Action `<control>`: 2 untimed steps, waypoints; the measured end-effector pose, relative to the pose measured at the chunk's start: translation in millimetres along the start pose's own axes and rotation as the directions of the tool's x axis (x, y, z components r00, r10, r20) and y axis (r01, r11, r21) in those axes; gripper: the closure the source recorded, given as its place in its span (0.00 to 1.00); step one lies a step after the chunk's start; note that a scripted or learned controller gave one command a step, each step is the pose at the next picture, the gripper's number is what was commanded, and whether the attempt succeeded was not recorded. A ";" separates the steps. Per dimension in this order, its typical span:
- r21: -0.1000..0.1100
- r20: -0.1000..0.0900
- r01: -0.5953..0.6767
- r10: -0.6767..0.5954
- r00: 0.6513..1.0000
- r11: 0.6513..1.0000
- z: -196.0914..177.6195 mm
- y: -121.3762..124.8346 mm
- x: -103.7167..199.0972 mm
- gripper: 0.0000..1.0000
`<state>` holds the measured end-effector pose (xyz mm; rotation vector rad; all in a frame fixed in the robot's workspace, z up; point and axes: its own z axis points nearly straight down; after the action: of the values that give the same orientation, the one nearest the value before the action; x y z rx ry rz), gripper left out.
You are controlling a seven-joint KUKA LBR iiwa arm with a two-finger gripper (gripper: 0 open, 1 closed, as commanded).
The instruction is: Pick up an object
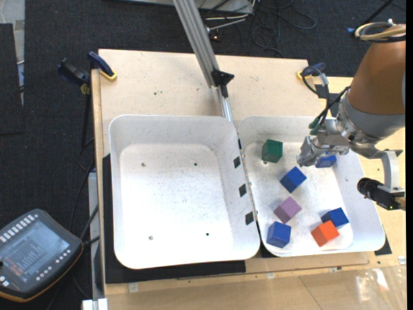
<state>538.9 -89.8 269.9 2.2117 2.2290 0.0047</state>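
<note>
The right bin holds several cubes: a green one at the back, a blue one in the middle, a purple one, a blue one at the front left, an orange one and a blue one at the front right. My gripper hangs low over the back of this bin, right of the green cube. Another blue cube shows just beside it on the right, partly hidden by the wrist.
The left bin lies beside the right one. A slanted metal pole crosses the bench's back. Clamps sit at the bench's back corners. A teach pendant rests at the lower left.
</note>
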 end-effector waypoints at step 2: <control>0.005 0.000 0.000 0.000 1.000 1.000 14.6 25.5 108.4 1.00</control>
<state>563.6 18.7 255.5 2.2136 2.2319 -0.0010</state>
